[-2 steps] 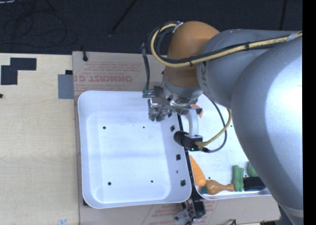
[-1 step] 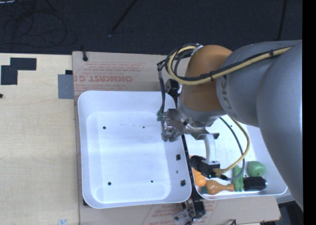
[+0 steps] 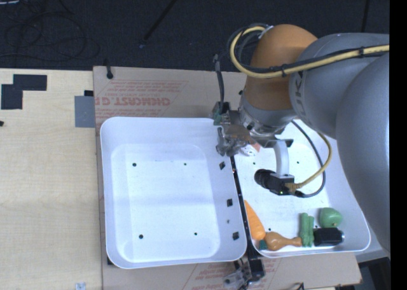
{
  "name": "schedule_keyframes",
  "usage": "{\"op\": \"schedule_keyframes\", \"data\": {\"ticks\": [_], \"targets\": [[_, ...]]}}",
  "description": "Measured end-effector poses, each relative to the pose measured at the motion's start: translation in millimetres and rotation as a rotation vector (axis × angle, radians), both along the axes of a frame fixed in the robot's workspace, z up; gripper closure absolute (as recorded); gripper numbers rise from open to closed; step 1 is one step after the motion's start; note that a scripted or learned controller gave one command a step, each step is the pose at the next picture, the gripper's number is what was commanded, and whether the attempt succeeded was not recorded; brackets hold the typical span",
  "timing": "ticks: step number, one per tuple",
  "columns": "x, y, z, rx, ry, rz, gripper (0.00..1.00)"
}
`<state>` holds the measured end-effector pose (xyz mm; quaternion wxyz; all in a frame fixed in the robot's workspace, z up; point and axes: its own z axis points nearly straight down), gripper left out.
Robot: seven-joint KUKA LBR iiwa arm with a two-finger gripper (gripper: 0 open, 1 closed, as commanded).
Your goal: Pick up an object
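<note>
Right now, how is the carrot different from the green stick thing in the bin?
The carrot is orange and tapered; the green stick is green and straight-sided. The carrot lies slanted along the right bin's left wall, while the green stick lies nearer the bin's front right. Both lie flat in that bin.

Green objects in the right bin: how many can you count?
2. A round green piece sits near the bin's lower right corner, and a green stick lies just left of it, beside the black object. The arm may hide more.
</note>
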<state>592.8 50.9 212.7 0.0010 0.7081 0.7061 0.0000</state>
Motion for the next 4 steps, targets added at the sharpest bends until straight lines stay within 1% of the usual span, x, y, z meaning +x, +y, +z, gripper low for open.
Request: {"op": "schedule_keyframes", "data": {"ticks": [1,2,3,4], "targets": [[44.7,58.5,-26.9,0.002,0.002,0.008,1.00],[-7.8,82.8,38.1,0.003,0.004,0.006,1.00],[-67.8,28.4,68.6,0.001,0.007,-0.001,1.00],[-4.6,67.4,123.1,0.002,-0.002,0.005,1.00]]}}
